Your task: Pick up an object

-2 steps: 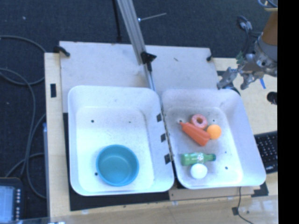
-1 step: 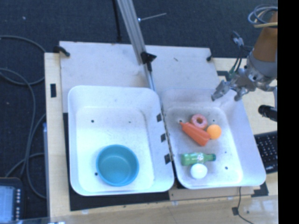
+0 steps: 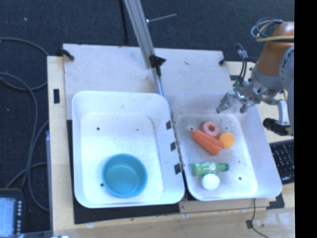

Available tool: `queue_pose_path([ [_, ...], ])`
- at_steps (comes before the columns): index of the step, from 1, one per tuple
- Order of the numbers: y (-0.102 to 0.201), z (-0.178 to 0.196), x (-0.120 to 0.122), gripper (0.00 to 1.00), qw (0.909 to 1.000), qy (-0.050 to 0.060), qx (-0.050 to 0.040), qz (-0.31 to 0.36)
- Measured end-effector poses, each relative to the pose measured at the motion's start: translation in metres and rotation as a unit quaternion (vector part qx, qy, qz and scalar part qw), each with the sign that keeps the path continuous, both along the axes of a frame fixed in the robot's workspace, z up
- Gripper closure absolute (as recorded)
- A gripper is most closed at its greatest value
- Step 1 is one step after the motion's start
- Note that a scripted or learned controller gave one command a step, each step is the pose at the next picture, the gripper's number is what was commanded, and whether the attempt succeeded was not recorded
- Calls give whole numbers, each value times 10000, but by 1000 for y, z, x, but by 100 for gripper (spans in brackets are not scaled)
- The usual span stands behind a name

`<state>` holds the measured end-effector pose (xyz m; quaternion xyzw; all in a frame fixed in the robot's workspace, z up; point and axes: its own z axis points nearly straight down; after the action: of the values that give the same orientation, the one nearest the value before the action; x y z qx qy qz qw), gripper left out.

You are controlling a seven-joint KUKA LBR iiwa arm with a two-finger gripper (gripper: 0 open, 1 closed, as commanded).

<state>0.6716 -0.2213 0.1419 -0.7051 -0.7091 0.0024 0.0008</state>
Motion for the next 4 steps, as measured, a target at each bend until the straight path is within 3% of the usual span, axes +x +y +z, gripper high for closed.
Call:
queue_pose_path([
  [1, -1, -43, -1, 0, 10000, -5, -1, 9],
  [2, -3, -24, 3, 100, 10000, -79, -45, 27],
  [4, 0, 81, 3, 100, 10000, -69, 6, 23],
])
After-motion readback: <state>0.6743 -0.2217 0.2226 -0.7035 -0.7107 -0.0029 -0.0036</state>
